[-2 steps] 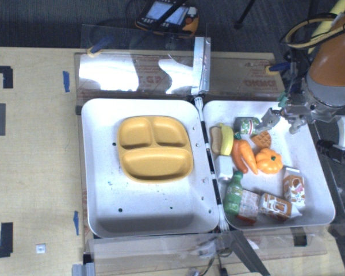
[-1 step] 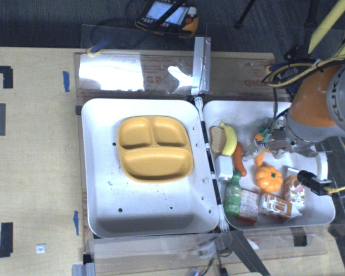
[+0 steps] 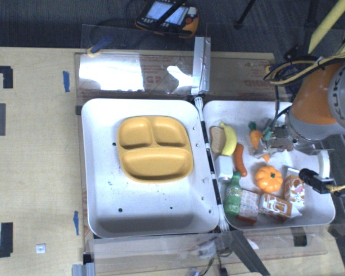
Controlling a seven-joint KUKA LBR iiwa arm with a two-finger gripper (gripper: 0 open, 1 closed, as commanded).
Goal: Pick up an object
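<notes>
You are looking down on two shallow white bins side by side. The left bin (image 3: 98, 171) holds a yellow divided tray (image 3: 155, 148) lying upside down near its middle, with a few dark specks on the white floor around it.

The right bin (image 3: 328, 211) carries all the loose items. Along its 9 o'clock wall a bread slice (image 3: 217, 140) lies just beside a banana (image 3: 229, 140), the two touching. Just below them, toward 6 o'clock, a red sausage (image 3: 240, 160) lies on its own. At the bin's 7 o'clock corner a green bottle (image 3: 233, 193) lies against a small printed carton (image 3: 249, 206). An orange pumpkin (image 3: 269, 178) sits near the bin's middle. At 5 o'clock from the pumpkin an orange-brown box (image 3: 276, 207) touches a red and white carton (image 3: 295, 193).

The arm (image 3: 322, 99) comes in from 3 o'clock, its orange band over the bin's upper right corner. The gripper (image 3: 274, 138) hangs above the bin at about 12 o'clock from the pumpkin, near a small carrot (image 3: 255, 138) that lies at the gripper's 9 o'clock. You cannot tell from here whether the tool is spread or closed, nor whether it touches the carrot; a little orange shows beneath it, too small to identify.

Beyond the bins at 12 o'clock a handheld controller (image 3: 164, 15) rests on the dark floor.
</notes>
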